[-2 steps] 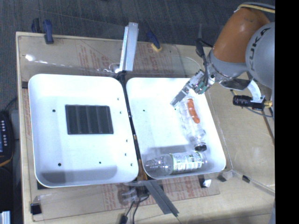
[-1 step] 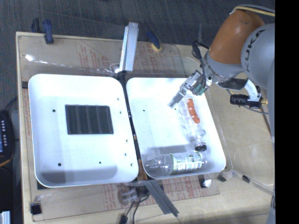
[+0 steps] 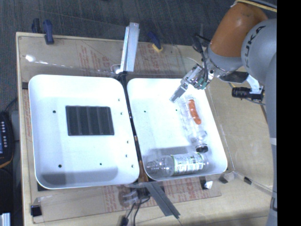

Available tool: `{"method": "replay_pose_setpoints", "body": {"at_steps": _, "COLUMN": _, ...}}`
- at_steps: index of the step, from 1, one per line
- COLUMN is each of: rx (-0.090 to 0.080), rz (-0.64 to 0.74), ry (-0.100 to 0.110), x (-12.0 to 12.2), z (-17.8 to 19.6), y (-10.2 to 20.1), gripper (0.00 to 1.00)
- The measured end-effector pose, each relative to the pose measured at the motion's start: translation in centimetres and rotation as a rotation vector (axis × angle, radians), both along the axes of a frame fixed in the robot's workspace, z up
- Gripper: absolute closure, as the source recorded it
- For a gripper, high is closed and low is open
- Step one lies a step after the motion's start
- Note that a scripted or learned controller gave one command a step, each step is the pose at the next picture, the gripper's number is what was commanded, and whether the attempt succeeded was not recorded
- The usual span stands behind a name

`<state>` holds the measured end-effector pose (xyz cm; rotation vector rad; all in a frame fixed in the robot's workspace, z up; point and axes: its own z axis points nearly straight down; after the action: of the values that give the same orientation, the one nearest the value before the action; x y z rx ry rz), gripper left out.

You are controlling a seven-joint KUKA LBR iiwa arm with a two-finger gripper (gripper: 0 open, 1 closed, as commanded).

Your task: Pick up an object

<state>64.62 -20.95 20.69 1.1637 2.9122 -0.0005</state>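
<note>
- the gripper hangs over the right bin at 12 o'clock; i cannot tell its jaw state.
- a clear bottle lies at its 5 o'clock.
- another bottle lies at 6.
- a dark pad sits in the left bin.

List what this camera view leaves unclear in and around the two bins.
- Hand: too small and blurred to tell its finger state.
- Clear bottle with orange inside: transparent, outline and contents blurred.
- Labelled bottle: label print too small.
- Arm: cut off at the right.

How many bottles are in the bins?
2, both in the right bin: one bottle lying along the near edge, another bottle with an orange label along the right side.
</note>
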Motion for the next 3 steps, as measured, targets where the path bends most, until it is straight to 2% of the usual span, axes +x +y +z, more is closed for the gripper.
{"method": "replay_pose_setpoints", "body": {"at_steps": 1, "rx": 0.001, "rz": 0.088, "ry": 0.004, "x": -0.4, "z": -1.5, "y": 0.2, "gripper": 0.0}}
{"method": "replay_pose_setpoints", "body": {"at_steps": 2, "rx": 0.002, "rz": 0.064, "ry": 0.007, "x": -2.9, "z": -0.6, "y": 0.2, "gripper": 0.0}}
{"method": "replay_pose_setpoints", "body": {"at_steps": 3, "rx": 0.0, "rz": 0.123, "ry": 0.001, "x": -0.1, "z": -0.4, "y": 0.0, "gripper": 0.0}}
